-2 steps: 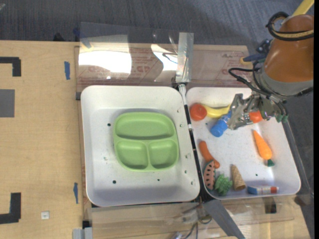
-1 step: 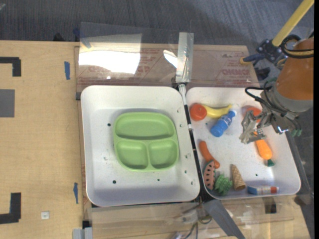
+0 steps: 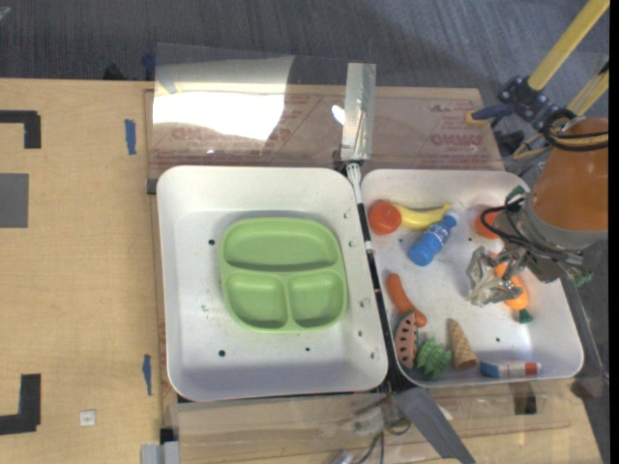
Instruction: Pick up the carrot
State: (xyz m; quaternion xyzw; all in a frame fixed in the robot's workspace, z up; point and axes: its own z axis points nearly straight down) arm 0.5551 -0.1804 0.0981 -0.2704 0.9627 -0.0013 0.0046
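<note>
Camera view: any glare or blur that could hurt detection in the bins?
Camera view: strong glare on the clear panel behind the left bin; both bins evenly lit, soft shadows; the green tray is sharp; the hand over the carrot is cluttered and hard to read.

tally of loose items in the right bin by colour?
Orange: 2 – sausage, carrot under the tool
Orange-yellow: 1 – banana piece
Blue: 1 – bottle
Red-green: 1 – watermelon slice
Green: 1 – spiky toy
Tan: 1 – cone
White: 1 – marker
Total: 8
</note>
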